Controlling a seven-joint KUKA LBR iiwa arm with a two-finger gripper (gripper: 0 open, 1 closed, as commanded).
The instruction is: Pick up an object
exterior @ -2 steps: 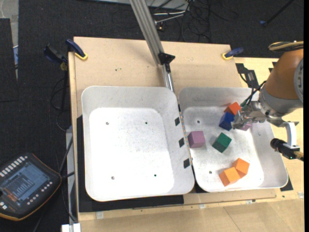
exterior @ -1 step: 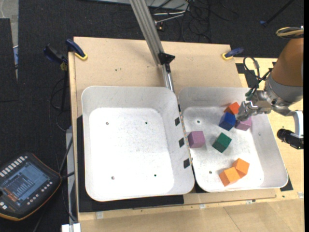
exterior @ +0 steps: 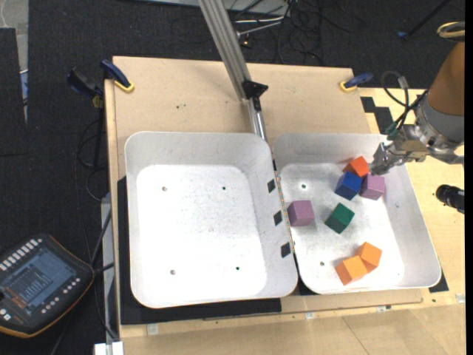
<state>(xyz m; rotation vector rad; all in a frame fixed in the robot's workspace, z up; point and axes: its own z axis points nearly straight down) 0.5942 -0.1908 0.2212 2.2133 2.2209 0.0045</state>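
The right bin [exterior: 414, 228] holds several small blocks. An orange block [exterior: 358, 166], a blue block [exterior: 348, 184] and a purple block [exterior: 373, 187] cluster near its far right side. A second purple block [exterior: 300, 213] and a green block [exterior: 340, 218] lie in the middle. Two orange blocks [exterior: 353, 269] [exterior: 369, 254] sit near the front. My gripper [exterior: 383, 163] hangs at the right edge of the bin, just right of the orange block and above the purple one. Nothing shows between its fingers.
The left bin [exterior: 137, 198] stands beside the right one. A metal pole [exterior: 229, 43] slants down to the bins' shared rear edge. A teach pendant [exterior: 37, 279] lies at the lower left, off the bench. Clamps [exterior: 114, 76] [exterior: 355, 81] grip the board's far corners.
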